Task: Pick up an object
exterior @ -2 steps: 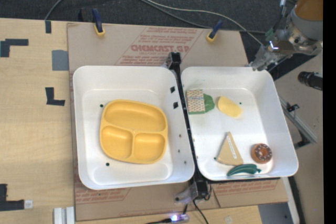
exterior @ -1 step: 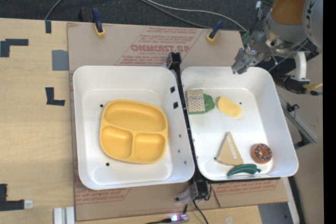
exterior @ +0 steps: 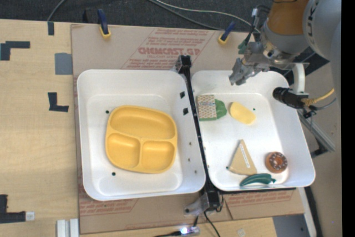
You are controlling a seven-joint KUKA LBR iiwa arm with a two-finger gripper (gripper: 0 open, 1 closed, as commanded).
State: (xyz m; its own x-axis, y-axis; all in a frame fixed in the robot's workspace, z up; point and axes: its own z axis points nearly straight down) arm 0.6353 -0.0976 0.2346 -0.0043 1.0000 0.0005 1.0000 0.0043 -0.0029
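Arm: grey with an orange band, entering from the upper right of the frame and bending down toward the right bin (exterior: 302, 136).
Fingers: the gripper (exterior: 239, 76) hangs over the upper edge of the right bin, upper right of centre; nothing shows between its fingers, and whether they are open or closed I cannot tell.
Right bin contents: a green piece with a checked cloth-like square (exterior: 209, 107) near the bin's upper left; a yellow lemon-like piece (exterior: 242, 112) just to its right; a tan wedge (exterior: 242, 159) lower down; a brown doughnut (exterior: 275, 161) at lower right; a green pepper-like piece (exterior: 256, 179) against the bottom wall, just below the wedge and doughnut.
Nearest to the gripper: the yellow piece, below it and apart from it.
Left bin (exterior: 89, 119): holds a yellow divided tray (exterior: 141, 139), lying flat.
Surface: cardboard sheet (exterior: 161, 50) under both bins, clipped at its top edge by two yellow-and-blue clamps (exterior: 103, 25).
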